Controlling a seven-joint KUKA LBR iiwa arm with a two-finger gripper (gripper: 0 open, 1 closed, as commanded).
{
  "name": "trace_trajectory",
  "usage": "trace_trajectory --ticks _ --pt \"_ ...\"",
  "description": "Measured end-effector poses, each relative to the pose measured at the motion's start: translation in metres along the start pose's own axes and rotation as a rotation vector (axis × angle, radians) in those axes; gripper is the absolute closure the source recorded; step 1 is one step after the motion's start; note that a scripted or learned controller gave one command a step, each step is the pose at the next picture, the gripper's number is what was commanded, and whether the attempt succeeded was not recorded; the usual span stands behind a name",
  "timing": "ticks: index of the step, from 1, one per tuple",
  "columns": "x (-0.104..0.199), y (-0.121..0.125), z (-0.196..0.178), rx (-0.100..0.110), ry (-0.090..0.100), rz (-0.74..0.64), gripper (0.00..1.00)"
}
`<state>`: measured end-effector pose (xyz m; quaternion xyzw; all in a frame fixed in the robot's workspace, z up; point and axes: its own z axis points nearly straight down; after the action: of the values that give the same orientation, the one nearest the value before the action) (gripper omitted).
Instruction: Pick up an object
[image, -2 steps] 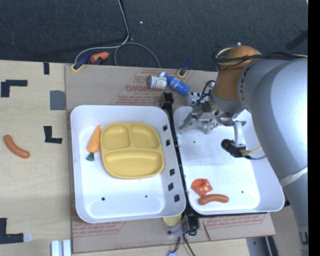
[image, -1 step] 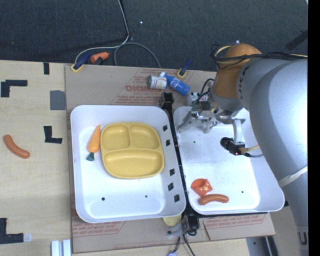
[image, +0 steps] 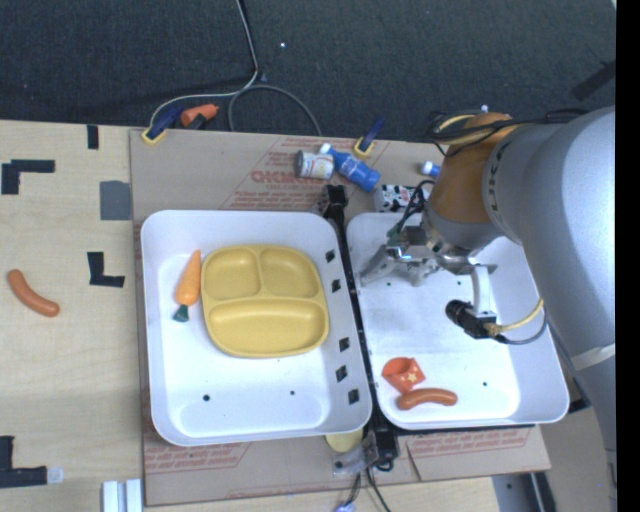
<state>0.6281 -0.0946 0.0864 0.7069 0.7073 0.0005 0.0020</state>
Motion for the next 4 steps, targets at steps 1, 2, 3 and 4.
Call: trace_trajectory --ticks 1,2,3,4 --pt "-0.008 0.042 0.001 0.001 0.001 -0.003 0.0" --pt "-0.007 0.041 -0.009 0.001 0.0 -0.003 1.0" --pt "-0.008 0.041 -0.009 0.001 0.0 -0.003 0.0" --pt "-0.006 0.014 0.0 -0.001 0.0 0.0 0.0"
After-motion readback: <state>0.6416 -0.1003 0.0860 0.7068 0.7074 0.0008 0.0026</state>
